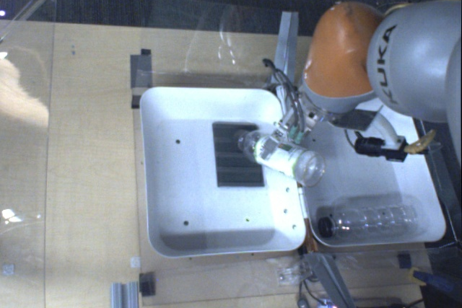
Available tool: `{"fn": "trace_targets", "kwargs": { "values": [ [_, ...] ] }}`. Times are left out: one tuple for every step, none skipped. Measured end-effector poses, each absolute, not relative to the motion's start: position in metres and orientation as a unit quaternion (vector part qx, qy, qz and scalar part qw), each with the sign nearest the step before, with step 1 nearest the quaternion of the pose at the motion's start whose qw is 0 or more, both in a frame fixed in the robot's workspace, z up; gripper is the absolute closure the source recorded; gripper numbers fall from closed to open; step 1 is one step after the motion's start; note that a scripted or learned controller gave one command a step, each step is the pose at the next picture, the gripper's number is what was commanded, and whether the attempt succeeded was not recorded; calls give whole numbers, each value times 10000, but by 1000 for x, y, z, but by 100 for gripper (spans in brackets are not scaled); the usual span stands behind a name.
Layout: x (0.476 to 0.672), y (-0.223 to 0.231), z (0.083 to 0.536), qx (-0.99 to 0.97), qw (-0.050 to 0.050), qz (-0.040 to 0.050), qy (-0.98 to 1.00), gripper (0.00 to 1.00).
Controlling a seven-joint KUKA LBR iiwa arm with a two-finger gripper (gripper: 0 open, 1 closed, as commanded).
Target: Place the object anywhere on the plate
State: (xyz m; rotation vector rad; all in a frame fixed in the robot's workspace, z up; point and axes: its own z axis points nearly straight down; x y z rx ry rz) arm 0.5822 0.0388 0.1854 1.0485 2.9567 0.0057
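Counter (79, 177): pale wood surface, bare on the left; a clear panel edge runs down it near the far left.
Left bin (173, 227): shallow, white, rounded corners, small dark holes in its floor.
Plate (234, 154): dark rectangular slab with ridges, lying flat in the left bin, right of the bin's centre.
Clear bottle (283, 155): transparent plastic, lying tilted on its side, cap end toward the left. Its left end overlaps the plate's upper right corner; its right end reaches over the rim between the two bins. Whether it rests on the plate or hangs above it, cannot tell.
Pincer (291, 128): at the bottle's upper side, just beside or touching it near the middle. Fingers hidden by cabling and the wrist, so apart or together cannot be told; a grip on the bottle is not visible.
Arm (404, 61): grey, orange band above the wrist, reaching in from the right over the right bin's upper part.
Right bin (426, 227): white, beside the left bin.
Second bottle (368, 218): clear, dark cap to the left, lying flat along the right bin's lower edge, well apart from the pincer.
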Motion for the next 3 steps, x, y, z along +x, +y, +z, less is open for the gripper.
{"fn": "trace_targets", "kwargs": {
  "values": [
    [601,102,186,2151,37,25,9766,0],
    [645,126,112,-644,40,20,9979,0],
    [671,128,157,-2478,65,15,9688,0]
  ]
}}
